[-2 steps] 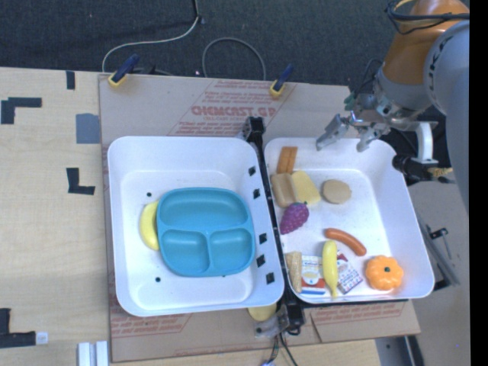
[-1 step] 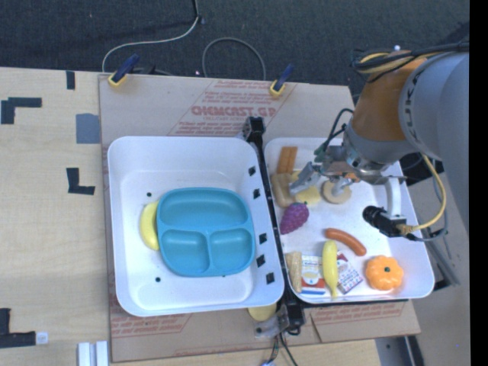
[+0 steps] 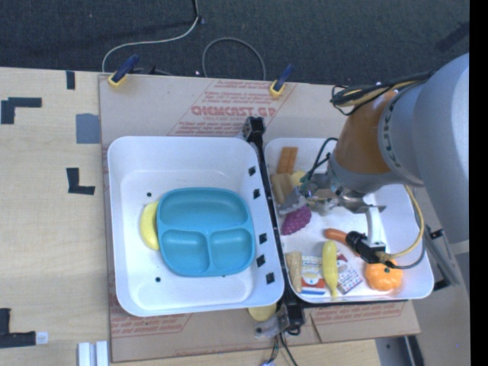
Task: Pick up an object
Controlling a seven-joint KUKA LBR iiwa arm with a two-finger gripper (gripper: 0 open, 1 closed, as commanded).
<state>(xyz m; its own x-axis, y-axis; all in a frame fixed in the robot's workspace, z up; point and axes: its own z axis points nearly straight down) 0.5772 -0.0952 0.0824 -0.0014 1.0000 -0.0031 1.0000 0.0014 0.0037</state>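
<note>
The gripper (image 3: pixel 305 197) hangs over the right bin (image 3: pixel 415 284), just above the purple fruit (image 3: pixel 296 219). Jaw state cannot be determined. Advise descending squarely, clear of the neighbouring carrot (image 3: pixel 335 235).

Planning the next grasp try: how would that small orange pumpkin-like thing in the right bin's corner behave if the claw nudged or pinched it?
The orange pumpkin looks rounded, so a nudge would probably roll it. It sits near the right bin wall, which may stop it. Its smooth, glossy-looking skin could slip from a pinch.
</note>
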